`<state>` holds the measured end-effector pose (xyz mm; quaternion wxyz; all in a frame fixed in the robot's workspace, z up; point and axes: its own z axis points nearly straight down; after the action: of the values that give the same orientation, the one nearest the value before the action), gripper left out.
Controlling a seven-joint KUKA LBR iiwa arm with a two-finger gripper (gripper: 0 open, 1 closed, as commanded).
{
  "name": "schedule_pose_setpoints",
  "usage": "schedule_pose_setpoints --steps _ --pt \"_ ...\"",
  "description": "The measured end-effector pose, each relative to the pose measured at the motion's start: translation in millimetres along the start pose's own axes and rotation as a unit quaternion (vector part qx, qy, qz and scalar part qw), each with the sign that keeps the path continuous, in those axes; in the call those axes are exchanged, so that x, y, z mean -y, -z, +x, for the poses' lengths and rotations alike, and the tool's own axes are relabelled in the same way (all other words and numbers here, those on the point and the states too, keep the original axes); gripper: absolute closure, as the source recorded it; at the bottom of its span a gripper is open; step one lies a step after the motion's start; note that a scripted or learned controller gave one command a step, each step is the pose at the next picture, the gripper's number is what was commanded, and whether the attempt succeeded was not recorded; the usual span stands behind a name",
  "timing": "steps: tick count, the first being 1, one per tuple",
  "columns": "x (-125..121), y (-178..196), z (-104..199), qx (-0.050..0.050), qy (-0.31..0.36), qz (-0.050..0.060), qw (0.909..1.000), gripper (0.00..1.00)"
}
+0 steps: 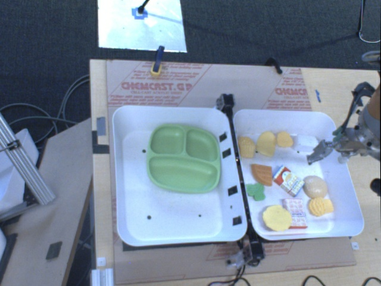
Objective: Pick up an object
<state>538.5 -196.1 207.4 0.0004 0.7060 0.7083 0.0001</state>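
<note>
Jaws — grip unclear — hover over the right bin; drop squarely onto one lone item — the egg.

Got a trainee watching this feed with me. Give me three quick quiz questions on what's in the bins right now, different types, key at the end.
1. True or false: the green divided plate lies in the left bin.
2. Which bin is the gripper over? A) left B) right
3. Fill in: the round yellow piece sits near the right bin's ____ edge in the picture.

Key: 1 true; 2 B; 3 bottom.
</note>
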Motion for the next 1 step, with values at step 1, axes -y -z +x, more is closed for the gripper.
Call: schedule_pose_setpoints --steps 1 --pt "6.6 -47.5 6.6 -0.001 -0.001 0.002 1.0 0.0"
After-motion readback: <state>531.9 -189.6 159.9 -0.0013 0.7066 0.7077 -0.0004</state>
